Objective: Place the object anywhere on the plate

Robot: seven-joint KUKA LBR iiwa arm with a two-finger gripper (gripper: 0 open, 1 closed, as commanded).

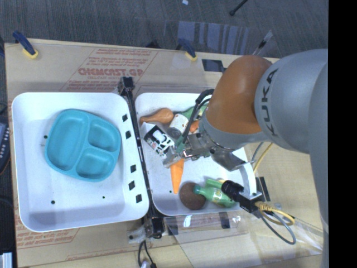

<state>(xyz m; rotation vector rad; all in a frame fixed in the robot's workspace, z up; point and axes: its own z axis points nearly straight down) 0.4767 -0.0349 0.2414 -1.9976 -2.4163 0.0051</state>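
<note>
Carrot (176, 175) is lying in right bin (162, 202), just below end effector (179, 152), whose opening I can't tell; arm should be centring over it w/ straight descent before closing, then crossing left to plate (82, 145).

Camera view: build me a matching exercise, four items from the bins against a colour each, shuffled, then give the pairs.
Things:
1. plate
2. carrot
3. bottle
4. round fruit

Colours:
A. green
B. brown
C. light blue
D. orange

Pairs: 1-C, 2-D, 3-A, 4-B.
</note>
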